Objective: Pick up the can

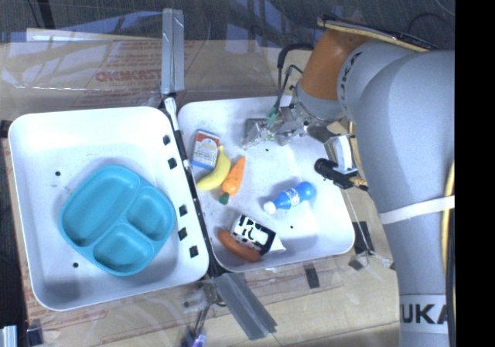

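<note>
Two white bins side by side on the bench, toys and a tray in them.

The left bin (pixel 31 183) holds a blue divided tray (pixel 117 218). In the right bin (pixel 336 239), a banana (pixel 215 175) lies touching a carrot (pixel 233 176); a blue-and-white bottle (pixel 290 197) lies on its side nearby, and a sausage (pixel 236 249) sits near the front wall.

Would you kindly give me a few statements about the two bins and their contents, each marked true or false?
1. The blue divided tray lies in the left bin. True.
2. The banana lies in the left bin. False: it is in the right bin, beside the carrot.
3. The blue bottle lies on its side. True.
4. The gripper hangs over the left bin. False: it is at the right bin's far side.
</note>
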You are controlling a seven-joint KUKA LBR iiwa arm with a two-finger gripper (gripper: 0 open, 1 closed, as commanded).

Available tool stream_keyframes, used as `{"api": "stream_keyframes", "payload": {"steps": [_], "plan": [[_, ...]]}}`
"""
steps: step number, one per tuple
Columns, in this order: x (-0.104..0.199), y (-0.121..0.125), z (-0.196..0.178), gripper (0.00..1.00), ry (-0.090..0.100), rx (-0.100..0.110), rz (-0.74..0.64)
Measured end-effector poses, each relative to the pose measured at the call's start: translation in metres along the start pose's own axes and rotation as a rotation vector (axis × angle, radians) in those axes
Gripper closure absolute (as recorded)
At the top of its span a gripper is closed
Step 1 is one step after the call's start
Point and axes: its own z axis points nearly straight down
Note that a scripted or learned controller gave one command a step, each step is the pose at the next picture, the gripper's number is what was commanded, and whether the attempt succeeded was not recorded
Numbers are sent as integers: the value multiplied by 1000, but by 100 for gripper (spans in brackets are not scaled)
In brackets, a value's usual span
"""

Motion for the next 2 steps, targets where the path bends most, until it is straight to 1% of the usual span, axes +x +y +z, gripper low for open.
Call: {"api": "stream_keyframes", "payload": {"steps": [2], "plan": [[0,0,0,0,0,0,0]]}}
